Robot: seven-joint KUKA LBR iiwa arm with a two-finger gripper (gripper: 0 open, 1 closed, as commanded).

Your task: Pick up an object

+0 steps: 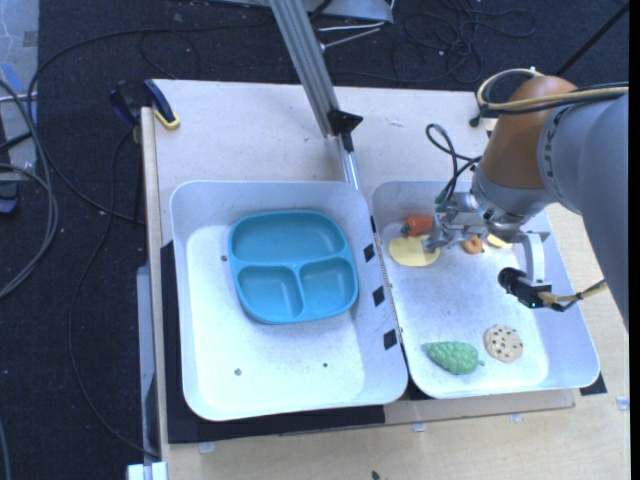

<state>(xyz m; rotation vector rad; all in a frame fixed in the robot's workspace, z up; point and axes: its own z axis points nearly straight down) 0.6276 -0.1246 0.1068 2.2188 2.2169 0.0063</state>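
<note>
Overhead, the grey arm with its orange band (522,133) reached in from the right and hung low over the far part of the right shallow white bin (560,368), its pincer (452,230) just above the bin floor; whether the pincer was spread or pressed together could not be told from this slant. Just beside the pincer, toward the bin's far left corner, lay a pale yellow rounded piece (412,253) with a small orange-red piece (417,225) touching its far side. Another small orange bit (494,239) showed close under the wrist. Near the front edge of the same bin a knobbly green lump (452,356) lay just beside a round speckled cookie (503,343), the two apart from each other. The left shallow white bin (200,368) carried a blue divided plastic plate (294,266) toward its far middle. Both bins sat side by side on the pale counter (250,133).
</note>
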